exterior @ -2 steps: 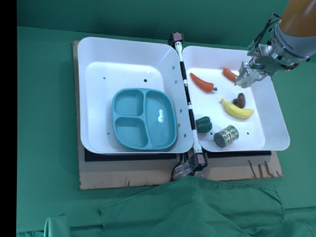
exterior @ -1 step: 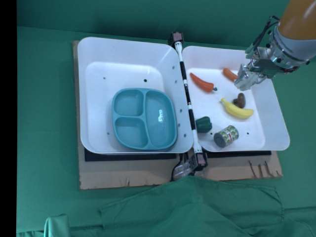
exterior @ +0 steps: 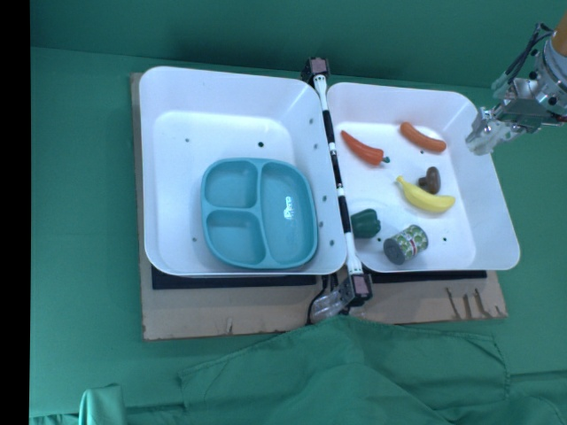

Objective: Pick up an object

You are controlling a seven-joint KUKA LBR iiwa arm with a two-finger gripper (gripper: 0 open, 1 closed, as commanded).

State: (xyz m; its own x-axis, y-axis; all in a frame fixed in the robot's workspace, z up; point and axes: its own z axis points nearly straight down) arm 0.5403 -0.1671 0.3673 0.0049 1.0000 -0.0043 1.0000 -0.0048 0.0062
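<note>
The right bin (exterior: 483, 237) holds several small items. A red chili pepper (exterior: 363, 147) and an orange sausage (exterior: 422, 136) lie toward its far side. A brown lump (exterior: 430, 180) rests against a yellow banana (exterior: 425, 197) near the middle. A green bell pepper (exterior: 365, 223) and a can on its side (exterior: 406, 243) lie near the front. My gripper (exterior: 481, 138) hangs over the bin's far right edge, to the right of the sausage and apart from every item, with nothing seen in it.
A teal divided plate (exterior: 259, 212) sits in the left bin (exterior: 177, 96). A white-and-black rod (exterior: 335, 171) runs along the seam between the two bins. Green cloth (exterior: 354, 370) lies bunched in front of the cardboard base (exterior: 221, 312).
</note>
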